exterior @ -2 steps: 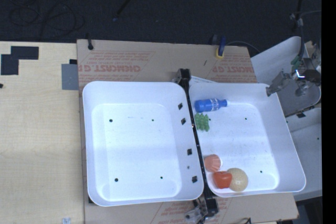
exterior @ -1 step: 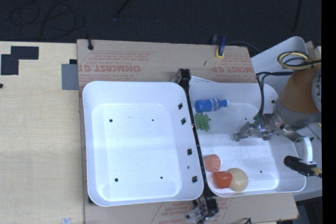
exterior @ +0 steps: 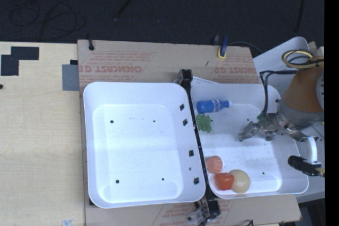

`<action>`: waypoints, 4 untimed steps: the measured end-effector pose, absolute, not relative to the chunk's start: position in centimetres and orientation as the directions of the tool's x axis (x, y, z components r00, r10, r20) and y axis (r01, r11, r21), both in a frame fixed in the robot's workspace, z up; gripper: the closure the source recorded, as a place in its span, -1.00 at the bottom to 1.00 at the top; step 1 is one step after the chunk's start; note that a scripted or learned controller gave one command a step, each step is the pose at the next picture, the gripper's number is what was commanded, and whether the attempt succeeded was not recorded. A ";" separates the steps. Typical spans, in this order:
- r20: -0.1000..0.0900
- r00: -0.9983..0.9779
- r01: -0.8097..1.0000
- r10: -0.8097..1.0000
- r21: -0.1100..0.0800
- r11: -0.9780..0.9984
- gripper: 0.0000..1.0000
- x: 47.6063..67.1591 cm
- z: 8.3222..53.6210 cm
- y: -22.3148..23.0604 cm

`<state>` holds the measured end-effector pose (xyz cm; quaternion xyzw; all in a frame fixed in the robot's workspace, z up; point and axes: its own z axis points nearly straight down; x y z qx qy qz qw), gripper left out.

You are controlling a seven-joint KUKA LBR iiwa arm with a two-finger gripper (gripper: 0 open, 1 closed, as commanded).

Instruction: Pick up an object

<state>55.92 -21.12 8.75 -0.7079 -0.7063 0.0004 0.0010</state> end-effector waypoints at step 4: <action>0.004 0.002 1.000 1.000 -0.010 -0.002 1.00 47.7 14.1 -21.3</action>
